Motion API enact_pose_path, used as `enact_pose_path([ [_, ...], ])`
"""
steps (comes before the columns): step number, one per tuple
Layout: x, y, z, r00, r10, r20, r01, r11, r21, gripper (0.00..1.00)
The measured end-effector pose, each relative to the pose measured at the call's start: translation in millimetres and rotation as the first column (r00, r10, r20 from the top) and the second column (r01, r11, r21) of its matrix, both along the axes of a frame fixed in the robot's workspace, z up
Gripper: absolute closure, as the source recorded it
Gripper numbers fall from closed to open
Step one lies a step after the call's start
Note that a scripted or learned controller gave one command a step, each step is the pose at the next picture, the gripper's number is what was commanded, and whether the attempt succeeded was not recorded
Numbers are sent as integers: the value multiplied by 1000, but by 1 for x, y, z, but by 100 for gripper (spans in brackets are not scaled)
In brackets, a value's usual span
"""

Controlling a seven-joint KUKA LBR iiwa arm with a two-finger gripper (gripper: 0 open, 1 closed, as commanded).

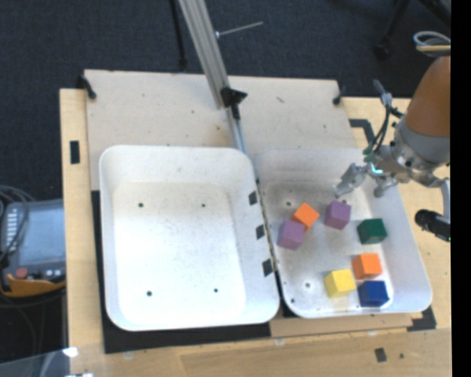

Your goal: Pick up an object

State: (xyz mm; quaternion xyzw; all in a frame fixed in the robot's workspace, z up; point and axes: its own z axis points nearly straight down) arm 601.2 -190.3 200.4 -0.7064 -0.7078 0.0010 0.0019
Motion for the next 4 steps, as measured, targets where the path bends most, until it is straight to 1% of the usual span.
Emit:
enact_pose_path([
  [1,1,0,3,1000,2,5,-2,1000,-2,0],
  [2,6,7,-48,1000,3,1,-3,1000,-2,0],
  [3,7,6,-79,1000,-1,9,1,1000,-3,0],
  [4,7,5,-70,1000,-3,8,3,1000,-2,100],
])
